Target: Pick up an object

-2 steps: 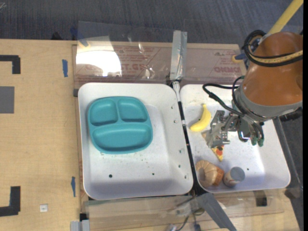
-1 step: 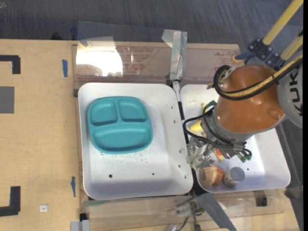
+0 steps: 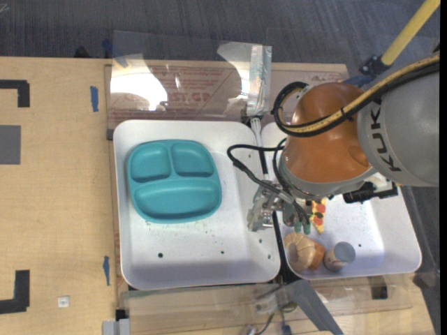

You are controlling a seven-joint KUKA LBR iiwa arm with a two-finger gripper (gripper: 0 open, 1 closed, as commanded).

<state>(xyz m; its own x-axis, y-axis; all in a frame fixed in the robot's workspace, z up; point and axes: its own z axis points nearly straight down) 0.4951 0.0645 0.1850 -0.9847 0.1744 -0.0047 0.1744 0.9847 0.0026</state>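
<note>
A: Where's the gripper (image 3: pixel 269 211) rn?

B: We see it low over the wall between the 2 bins, w/ the orange band (image 3: pixel 323 142) and grey arm (image 3: pixel 408 135) above it, up and to the right of that wall. The metal fingers are a blur of cables and clutter, so we can't tell if they're wide or narrow. Nothing visible between them.

A: Objs to pick?

B: Taking the wall as our ref: just right of it, in the right bin (image 3: pixel 391 246), near the front edge, we've got a tan shell-like obj (image 3: pixel 304 251). Touching it on the far side from the wall, or v. close, a small grey cup (image 3: pixel 340 254) w/ a brownish inside. Above the shell, partly under the wrist, a small multicolour toy (image 3: pixel 316 217), red, yellow and green bits; we can't make out what it is.

A: Other side of the wall?

B: Left bin (image 3: pixel 181 257) holds a teal plate (image 3: pixel 174 180) w/ 3 compartments, lying flat, well left of the wall, toward the bin's back-left. A few dark specks on the white floor in front of it.

A: Gripper vs. shell?

B: Gripper sits up and left of the shell, near but apart, abt on the wall line.
</note>
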